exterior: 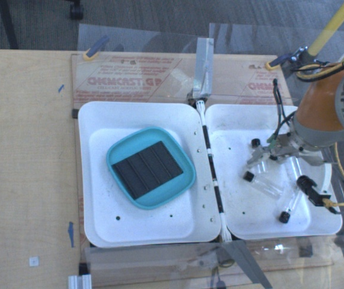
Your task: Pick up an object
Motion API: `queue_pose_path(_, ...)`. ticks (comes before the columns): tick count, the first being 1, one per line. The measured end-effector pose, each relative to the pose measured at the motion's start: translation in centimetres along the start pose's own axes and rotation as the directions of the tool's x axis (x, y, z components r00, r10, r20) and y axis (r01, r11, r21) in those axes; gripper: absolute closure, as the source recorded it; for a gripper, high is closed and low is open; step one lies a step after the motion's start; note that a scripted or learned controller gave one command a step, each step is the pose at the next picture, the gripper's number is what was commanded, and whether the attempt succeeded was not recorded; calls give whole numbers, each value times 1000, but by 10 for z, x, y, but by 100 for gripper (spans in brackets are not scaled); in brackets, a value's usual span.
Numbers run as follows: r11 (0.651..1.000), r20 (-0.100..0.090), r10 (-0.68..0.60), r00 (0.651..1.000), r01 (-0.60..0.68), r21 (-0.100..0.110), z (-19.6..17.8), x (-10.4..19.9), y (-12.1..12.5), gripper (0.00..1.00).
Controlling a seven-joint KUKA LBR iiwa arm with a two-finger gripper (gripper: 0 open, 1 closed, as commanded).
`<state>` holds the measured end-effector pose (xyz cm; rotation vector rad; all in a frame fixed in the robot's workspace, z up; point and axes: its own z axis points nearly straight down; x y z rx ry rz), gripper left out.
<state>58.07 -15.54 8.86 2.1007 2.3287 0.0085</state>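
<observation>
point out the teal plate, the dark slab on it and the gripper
teal plate (119,154), camera view, bare left rim
dark slab (147,169), camera view, middle of its top face
gripper (272,155), camera view, fingertip area

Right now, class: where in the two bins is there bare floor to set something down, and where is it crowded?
Free: the left bin around the teal tray, mostly its front strip, and the right bin along the divider. Crowded: the right bin's right half, where the pincer hangs over clear vials.

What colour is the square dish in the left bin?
Teal dish, holding a dark ribbed slab; camera view.
</observation>
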Motion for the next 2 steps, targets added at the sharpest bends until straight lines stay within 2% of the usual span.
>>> queue_pose_path(1,1000,3,2,1000,-2,-4,-11,-2,1,100)
queue_pose_path(2,998,1,66,998,-66,7,-109,56,15,100)
